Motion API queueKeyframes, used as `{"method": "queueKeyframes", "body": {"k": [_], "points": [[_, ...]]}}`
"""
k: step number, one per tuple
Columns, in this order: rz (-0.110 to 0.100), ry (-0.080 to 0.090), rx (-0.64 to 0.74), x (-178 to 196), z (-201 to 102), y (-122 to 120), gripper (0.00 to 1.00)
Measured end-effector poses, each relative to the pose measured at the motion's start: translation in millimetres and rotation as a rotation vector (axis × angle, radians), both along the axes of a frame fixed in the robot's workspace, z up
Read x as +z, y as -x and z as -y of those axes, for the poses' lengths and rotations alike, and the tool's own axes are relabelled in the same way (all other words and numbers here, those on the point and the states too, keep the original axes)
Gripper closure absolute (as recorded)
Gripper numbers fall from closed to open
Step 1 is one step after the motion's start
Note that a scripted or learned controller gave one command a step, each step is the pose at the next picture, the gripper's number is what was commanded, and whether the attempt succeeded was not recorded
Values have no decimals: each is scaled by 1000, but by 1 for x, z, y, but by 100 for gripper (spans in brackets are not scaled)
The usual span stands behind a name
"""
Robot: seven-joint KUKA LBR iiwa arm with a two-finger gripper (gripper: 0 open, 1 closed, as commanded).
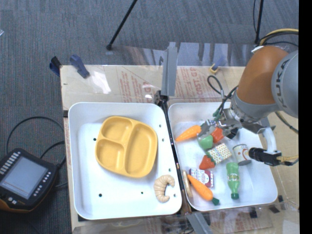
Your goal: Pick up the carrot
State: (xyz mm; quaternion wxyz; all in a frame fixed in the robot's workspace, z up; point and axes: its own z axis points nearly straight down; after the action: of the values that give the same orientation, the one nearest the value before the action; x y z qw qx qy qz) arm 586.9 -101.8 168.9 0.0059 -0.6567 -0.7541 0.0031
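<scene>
Bench (126, 82), seen from above at a slant, surfaced with printed brown board. Two shallow white bins are set directly on it side by side, touching: left bin (83, 179) and right bin (263, 189). A blue object (79, 66) is placed near the far left corner.

The arm (273, 82) is cut off by the picture's right edge, and its wrist hides part of the right bin (273, 189) near that bin's far edge. The gripper (217, 126) is too crowded among small toys to read. The pendant (22, 179) at bottom left is partly cut off.
</scene>
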Motion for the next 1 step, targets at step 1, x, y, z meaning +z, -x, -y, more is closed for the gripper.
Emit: {"method": "queueKeyframes", "body": {"k": [1], "points": [[7, -1, 221, -85, -6, -56, 0]]}}
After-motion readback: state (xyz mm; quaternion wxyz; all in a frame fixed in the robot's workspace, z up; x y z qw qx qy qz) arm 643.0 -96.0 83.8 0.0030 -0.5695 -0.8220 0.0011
